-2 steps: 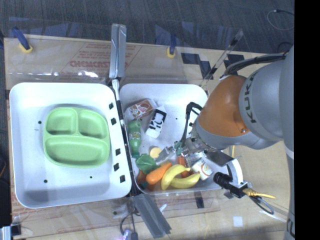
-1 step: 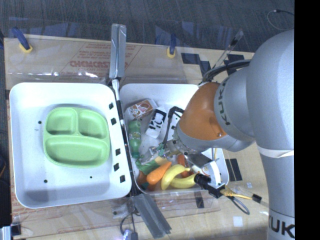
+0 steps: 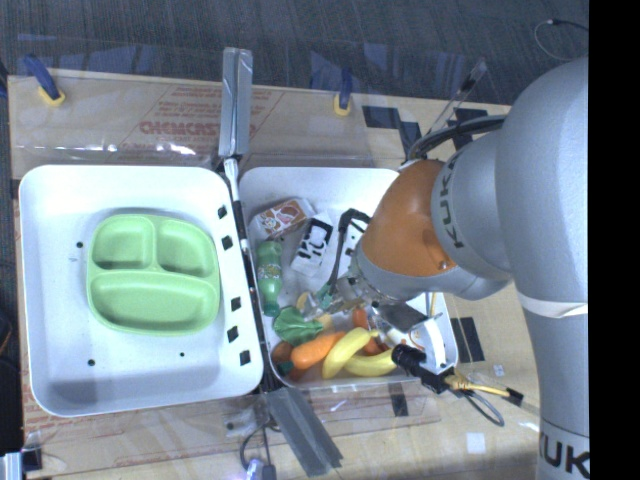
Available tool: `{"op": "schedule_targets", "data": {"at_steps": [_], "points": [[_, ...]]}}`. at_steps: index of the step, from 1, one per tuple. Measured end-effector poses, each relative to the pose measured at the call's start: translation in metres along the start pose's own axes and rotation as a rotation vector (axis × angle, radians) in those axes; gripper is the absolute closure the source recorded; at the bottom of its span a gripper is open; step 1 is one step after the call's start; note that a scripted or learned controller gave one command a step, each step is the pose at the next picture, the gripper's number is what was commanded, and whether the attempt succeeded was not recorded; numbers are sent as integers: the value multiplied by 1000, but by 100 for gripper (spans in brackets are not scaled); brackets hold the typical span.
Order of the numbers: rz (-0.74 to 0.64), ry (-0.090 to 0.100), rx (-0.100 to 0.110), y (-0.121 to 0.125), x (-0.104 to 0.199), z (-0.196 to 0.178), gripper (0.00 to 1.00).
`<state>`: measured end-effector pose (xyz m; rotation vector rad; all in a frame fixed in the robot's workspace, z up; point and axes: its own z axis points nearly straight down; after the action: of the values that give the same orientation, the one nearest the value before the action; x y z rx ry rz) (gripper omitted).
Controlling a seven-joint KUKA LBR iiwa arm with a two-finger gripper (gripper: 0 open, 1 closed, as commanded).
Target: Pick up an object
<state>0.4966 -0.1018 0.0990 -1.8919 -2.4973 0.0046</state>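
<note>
The right bin (image 3: pixel 300 180) holds a heap of toy food: a yellow banana (image 3: pixel 352 353), an orange carrot (image 3: pixel 316 349), a green leafy piece (image 3: pixel 296 324), a green bottle (image 3: pixel 269 268), a brown packet (image 3: pixel 283 217) and a white-and-black packet (image 3: pixel 314 243). My gripper (image 3: pixel 352 303) is down inside this bin, just above the banana and carrot, under the orange wrist band (image 3: pixel 405 223). The wrist hides most of the bin's right half.
The left bin (image 3: pixel 60 368) carries a light green divided plate (image 3: pixel 154 272). A grey divider bar (image 3: pixel 236 103) stands between the bins at the back. Cables (image 3: pixel 480 388) trail over the bench at the front right. The arm's grey body (image 3: pixel 545 188) fills the right side.
</note>
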Motion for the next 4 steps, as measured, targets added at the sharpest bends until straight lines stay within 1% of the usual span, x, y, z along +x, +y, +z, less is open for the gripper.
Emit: {"op": "schedule_targets", "data": {"at_steps": [1, 2, 3, 4], "points": [[-115, -3, -2, -4, 64, -118, 100], [-114, -3, -1, -4, 64, -118, 0], [-117, 0, 2, 16, -12, -23, 0], [-388, -6, -6, -30, -36, 8, 0]]}}
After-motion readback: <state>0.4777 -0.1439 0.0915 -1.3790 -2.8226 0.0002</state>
